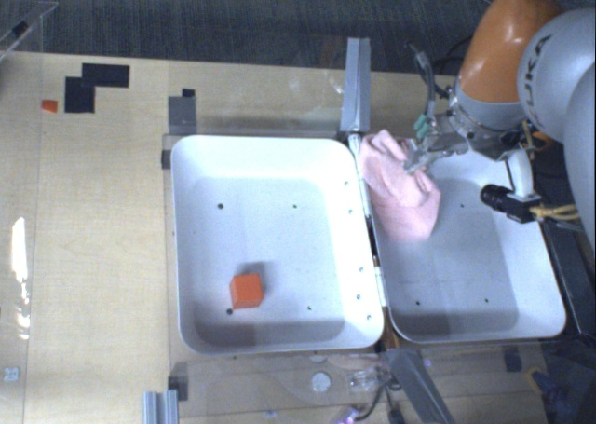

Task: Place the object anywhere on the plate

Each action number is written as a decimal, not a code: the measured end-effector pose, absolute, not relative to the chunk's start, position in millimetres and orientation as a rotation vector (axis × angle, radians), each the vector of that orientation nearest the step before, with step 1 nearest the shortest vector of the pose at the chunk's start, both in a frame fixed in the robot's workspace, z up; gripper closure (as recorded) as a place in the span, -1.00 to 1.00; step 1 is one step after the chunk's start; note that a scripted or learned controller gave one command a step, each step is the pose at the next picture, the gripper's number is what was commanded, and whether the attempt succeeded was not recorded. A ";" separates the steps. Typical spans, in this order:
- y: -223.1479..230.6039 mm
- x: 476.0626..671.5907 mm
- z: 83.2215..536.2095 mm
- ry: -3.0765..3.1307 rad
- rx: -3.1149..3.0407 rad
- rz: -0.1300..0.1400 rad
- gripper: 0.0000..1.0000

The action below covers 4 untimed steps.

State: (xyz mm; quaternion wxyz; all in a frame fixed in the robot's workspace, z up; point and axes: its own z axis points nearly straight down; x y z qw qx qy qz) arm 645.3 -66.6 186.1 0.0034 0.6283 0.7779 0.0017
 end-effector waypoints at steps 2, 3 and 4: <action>-12.0 633.6 220.3 2.792 1.427 0.005 1.00; 36.8 629.5 214.4 3.019 0.841 0.006 1.00; 87.2 628.6 228.5 3.122 0.221 0.007 1.00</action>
